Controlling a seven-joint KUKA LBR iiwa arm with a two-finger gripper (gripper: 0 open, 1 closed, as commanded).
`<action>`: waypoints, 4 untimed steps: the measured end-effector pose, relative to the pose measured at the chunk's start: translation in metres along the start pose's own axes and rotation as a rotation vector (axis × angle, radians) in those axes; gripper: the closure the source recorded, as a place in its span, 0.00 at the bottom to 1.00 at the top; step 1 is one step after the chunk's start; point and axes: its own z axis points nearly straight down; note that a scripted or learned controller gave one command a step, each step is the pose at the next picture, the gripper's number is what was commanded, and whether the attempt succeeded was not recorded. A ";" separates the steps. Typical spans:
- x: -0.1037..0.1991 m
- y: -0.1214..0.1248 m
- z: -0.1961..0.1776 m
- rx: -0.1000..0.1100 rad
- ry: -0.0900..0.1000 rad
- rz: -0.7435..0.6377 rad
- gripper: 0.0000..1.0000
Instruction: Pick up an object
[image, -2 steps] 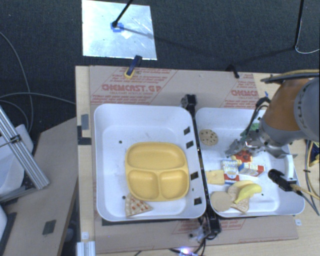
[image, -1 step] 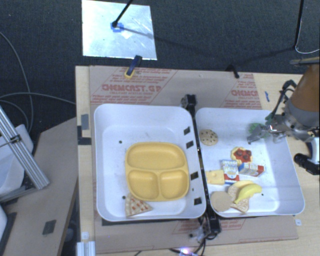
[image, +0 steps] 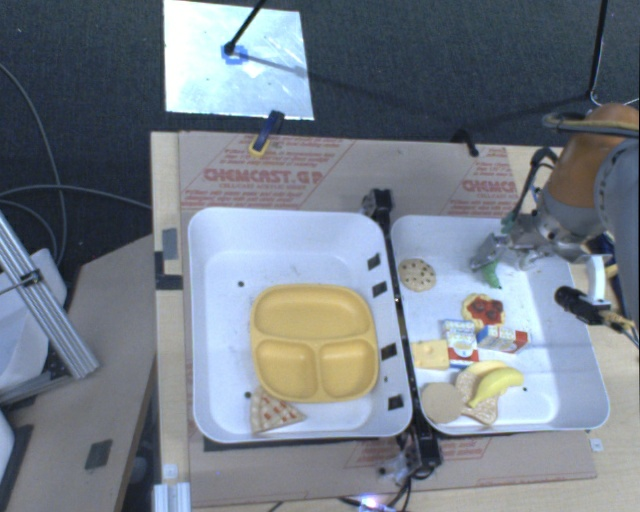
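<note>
While nothing is lifted yet, the toy food lies waiting in the right bin (image: 580, 395), and the nearest pieces sit at its front edge: a round tan cracker (image: 441, 402), a banana (image: 497, 382) lying over a slice of bread (image: 474, 385), and a square of cheese (image: 432, 355) just behind them. In the left bin (image: 215, 300) a yellow divided plate (image: 314, 340) rests in the middle, with a pizza slice (image: 272, 412) at its near corner. Farther back in the right bin come small printed cartons (image: 462, 340), a round red-topped piece (image: 484, 309), and a chocolate-chip cookie (image: 417, 274) near the divider. Farthest back, the gripper (image: 497, 258) hangs low over the rear of the right bin, beside something green (image: 491, 271) that touches or sits under its tip. Whether its fingers are spread or closed on that green piece cannot be told from this slant. The step in hand looks like the reach or grasp itself. The next move likely calls for a firm close on one item, then a straight lift clear of the bin wall
</note>
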 end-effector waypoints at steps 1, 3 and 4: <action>-0.001 -0.001 -0.013 0.000 -0.002 0.000 1.00; 0.063 0.011 -0.001 0.002 0.002 -0.004 0.00; 0.037 0.003 -0.001 0.003 -0.002 0.006 0.00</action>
